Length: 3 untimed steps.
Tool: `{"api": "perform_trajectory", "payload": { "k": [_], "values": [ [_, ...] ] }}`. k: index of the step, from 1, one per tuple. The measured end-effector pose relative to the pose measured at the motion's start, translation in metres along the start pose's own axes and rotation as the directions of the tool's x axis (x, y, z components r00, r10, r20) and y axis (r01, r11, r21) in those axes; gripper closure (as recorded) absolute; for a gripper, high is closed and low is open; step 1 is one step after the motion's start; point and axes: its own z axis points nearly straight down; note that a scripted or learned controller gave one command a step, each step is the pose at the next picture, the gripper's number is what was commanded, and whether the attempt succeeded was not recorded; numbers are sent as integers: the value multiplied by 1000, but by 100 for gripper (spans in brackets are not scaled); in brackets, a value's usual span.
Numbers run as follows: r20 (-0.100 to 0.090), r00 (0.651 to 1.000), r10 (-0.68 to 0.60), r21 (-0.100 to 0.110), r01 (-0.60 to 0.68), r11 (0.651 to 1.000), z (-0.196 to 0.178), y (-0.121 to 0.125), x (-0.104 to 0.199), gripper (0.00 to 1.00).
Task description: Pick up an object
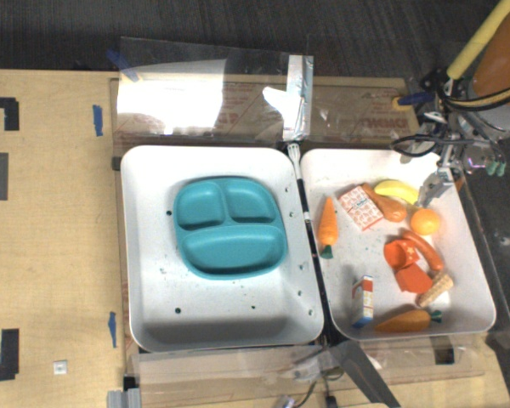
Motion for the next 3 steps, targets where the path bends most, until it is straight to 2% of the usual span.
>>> {"api": "perform_trajectory", "payload": {
  "k": [1, 2, 3],
  "values": [
    [1, 1000, 31, -1, -31, 1000, 101, -29, 26, 0],
    [-15, 996, 90, -3, -90, 996, 103, -27, 21, 0],
    [1, 998, -61, 0, 61, 998, 101, -2, 126, 0]
  ]
}}
